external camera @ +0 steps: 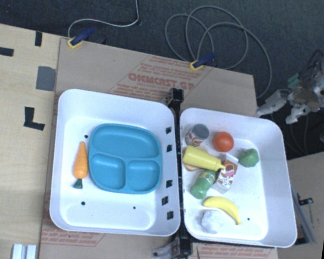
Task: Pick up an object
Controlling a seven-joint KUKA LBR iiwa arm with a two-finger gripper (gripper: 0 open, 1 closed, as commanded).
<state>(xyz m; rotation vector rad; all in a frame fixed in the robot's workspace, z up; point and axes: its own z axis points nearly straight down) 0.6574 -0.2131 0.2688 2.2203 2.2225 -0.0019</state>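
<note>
Hanging past the table's far right corner, the jaws (291, 106) are open (holding nothing), ready to reach the toys.

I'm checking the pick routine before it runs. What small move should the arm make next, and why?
Probably swing the hand left and down over the right bin. It hangs beyond the bin's far right corner, gripping nothing, while the tomato and green fruit lie nearest.

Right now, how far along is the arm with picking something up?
Nothing looks done yet. The gripper is open above the right bin's far corner, holding nothing. The tomato, banana and yellow bottle lie in that bin, untouched. Reaching down, gripping and lifting are all left.
</note>
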